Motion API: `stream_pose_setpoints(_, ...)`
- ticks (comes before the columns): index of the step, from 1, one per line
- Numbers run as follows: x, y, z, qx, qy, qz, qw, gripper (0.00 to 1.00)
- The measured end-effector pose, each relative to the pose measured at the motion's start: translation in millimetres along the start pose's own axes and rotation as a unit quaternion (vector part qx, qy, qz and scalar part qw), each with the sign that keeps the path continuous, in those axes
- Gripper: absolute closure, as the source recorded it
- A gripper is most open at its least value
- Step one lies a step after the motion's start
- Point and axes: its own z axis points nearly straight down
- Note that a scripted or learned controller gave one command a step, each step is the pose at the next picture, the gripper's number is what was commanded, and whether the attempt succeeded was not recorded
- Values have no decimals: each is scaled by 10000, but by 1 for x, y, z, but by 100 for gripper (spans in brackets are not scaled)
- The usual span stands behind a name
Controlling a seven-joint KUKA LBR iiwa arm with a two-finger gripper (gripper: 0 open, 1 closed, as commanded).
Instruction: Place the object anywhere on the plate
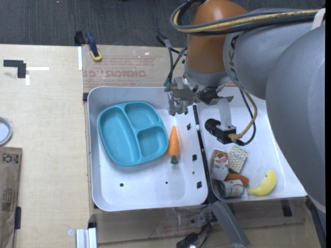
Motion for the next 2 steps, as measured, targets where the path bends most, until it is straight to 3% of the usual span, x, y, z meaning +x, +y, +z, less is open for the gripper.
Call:
stream_pose_setpoints(1,66,52,-13,-41,11,-201,9998,100)
stream_pose_setpoints(2,79,21,-18,-31,8,-591,9982,100)
